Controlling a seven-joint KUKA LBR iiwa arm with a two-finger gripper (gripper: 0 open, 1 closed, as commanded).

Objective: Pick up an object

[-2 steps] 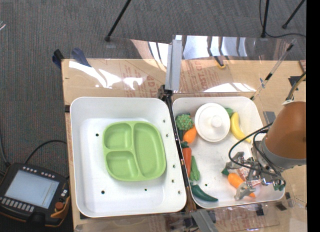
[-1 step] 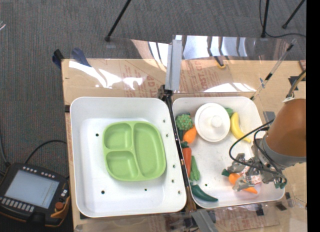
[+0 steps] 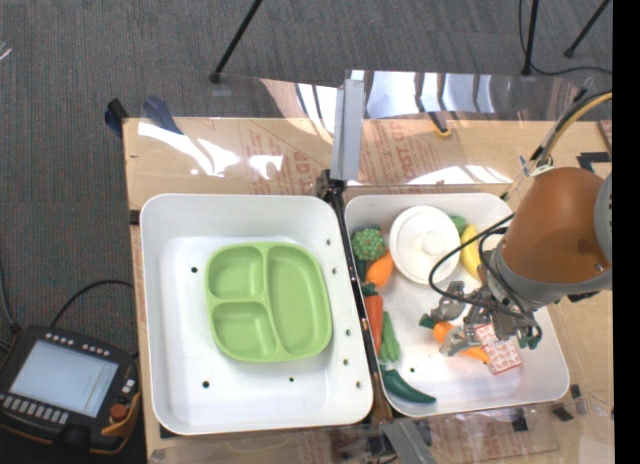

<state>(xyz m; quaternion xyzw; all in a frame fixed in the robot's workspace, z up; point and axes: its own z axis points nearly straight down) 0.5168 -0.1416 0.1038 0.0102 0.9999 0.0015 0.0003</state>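
Grey carpet lies all around a cardboard-topped table (image 3: 200,167) that carries two shallow white bins side by side, with tripod legs standing on the floor beyond its far edge and a teach pendant (image 3: 62,382) lying off its near left corner.

Nearest, along the right bin's (image 3: 545,387) near edge, a dark green vegetable (image 3: 407,386) lies close to the near left corner. Just past it the hand (image 3: 470,330) is down among the toys toward the bin's near right part, the arm's (image 3: 555,232) orange band above it. I cannot tell how far the hand is parted, nor whether it has hold of anything; cables and the wrist hide that. It sits low, I judge, because the program is trying for a grasp in the thickest cluster: a red-and-white patterned block (image 3: 500,350) touches or lies just under it, with small orange pieces (image 3: 442,331) beside.

Along the bin's left wall a carrot (image 3: 374,312) and a slim green pod (image 3: 389,338) lie lengthwise. Farther back sit an orange piece (image 3: 379,271), a broccoli head (image 3: 368,243), a round white lidded dish (image 3: 426,243) and a yellow banana (image 3: 471,252) near the far edge.

The left bin (image 3: 160,222) holds a green divided plate (image 3: 268,301) near its middle, likely a place to set things down.
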